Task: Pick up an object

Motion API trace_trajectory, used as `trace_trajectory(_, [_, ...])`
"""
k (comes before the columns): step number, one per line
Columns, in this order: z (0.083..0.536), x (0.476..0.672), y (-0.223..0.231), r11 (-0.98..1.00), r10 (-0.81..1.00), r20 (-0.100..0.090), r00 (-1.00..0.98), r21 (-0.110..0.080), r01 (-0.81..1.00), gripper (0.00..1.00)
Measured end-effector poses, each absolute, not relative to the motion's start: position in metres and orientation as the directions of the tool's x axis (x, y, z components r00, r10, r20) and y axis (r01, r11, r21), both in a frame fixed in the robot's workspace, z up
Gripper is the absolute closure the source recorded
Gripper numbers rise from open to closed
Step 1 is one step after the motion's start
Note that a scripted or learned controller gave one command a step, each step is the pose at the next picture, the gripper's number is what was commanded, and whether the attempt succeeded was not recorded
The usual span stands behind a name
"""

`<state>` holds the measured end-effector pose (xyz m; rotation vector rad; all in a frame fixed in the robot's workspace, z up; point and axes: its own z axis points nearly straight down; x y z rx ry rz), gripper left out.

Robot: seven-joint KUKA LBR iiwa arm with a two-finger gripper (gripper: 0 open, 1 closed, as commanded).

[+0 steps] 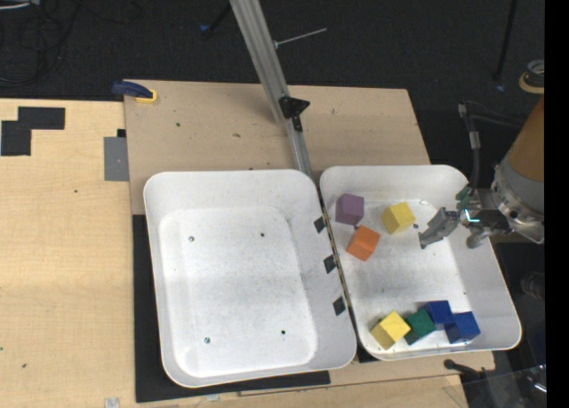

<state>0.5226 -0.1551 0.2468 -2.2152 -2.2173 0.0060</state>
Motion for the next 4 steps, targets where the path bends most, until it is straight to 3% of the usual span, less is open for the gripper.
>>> trace_trajectory(1, [0.249,0.523,-0.156,-0.001,1.000,0.001,0.001,-0.003,1.000,0.00])
trace_trajectory(2, [0.185,0.519,-0.158,-0.001,1.000,0.003,0.001,-0.010,1.000,0.00])
trace_trajectory(4, [0.091,0.517,-0.159,-0.002,1.000,0.001,0.002,-0.001,1.000,0.00])
